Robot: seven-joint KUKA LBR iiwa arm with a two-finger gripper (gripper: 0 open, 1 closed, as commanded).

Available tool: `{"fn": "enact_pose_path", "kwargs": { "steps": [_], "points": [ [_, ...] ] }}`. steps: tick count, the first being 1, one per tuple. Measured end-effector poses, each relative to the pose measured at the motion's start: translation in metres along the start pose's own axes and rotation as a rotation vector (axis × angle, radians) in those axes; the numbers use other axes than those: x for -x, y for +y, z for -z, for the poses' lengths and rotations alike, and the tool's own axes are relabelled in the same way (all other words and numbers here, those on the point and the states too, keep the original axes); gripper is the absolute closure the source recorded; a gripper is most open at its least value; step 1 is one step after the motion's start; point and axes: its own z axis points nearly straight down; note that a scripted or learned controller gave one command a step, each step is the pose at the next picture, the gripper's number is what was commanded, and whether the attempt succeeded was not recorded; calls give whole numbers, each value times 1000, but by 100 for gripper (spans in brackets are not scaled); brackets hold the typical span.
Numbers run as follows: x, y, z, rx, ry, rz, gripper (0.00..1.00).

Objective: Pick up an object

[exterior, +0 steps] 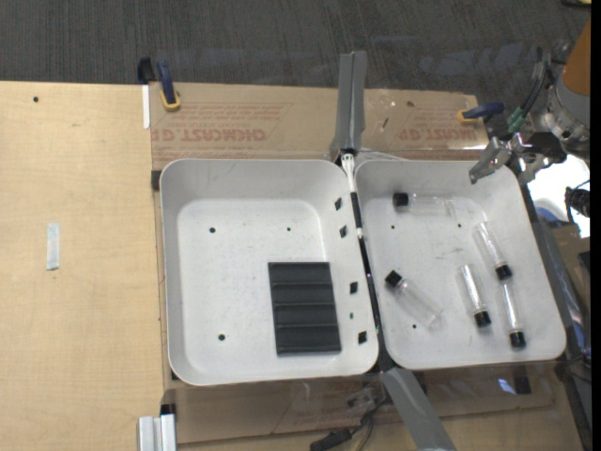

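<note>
Several clear plastic tubes with black caps lie in the right bin (441, 346). One tube (424, 203) rests near the far wall, another tube (414, 301) lies left of centre, and a third tube (470, 292) lies among the cluster on the right side. A black ribbed block (304, 307) lies flat in the left bin (202, 280). My gripper (508, 163) hangs over the far right corner of the right bin, above and apart from every tube. It is open, with nothing between its fingers.
A grey divider post (351, 101) rises between the bins at the back. Cardboard (235, 125) lies behind the bins with blue clamps (165, 85) on it. A bare wooden benchtop (75, 252) stretches to the left.
</note>
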Motion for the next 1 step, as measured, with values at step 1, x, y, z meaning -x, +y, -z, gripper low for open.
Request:
{"fn": "enact_pose_path", "kwargs": {
  "steps": [1],
  "points": [
    [33,17,-65,1,-1,55,0]
  ]
}}
